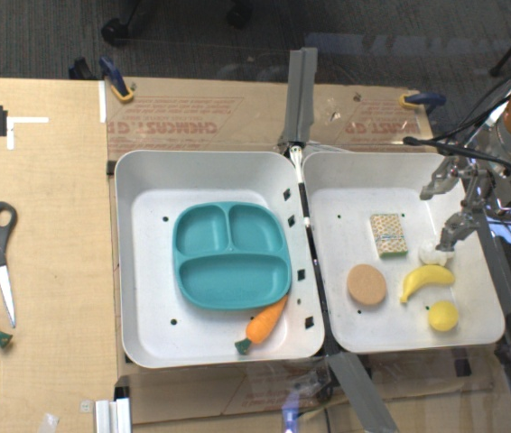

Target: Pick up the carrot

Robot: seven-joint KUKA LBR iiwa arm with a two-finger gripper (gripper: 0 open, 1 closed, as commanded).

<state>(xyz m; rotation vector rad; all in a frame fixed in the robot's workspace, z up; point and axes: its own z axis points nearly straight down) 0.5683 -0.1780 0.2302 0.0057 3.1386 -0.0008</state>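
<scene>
Cardboard printed "CHEMICAL GE…", mirrored, lies behind the bins. Small orange toy carrot touches the teal divided plate. Metal two-finger gripper hovers elsewhere; its opening is unclear.

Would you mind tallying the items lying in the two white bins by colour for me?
Teal: 1, the divided plate
Orange: 1, the carrot
Yellow: 2, the banana and the lemon
Tan: 1, the round cookie
Speckled pale: 1, the sponge block
Total: 6
</scene>
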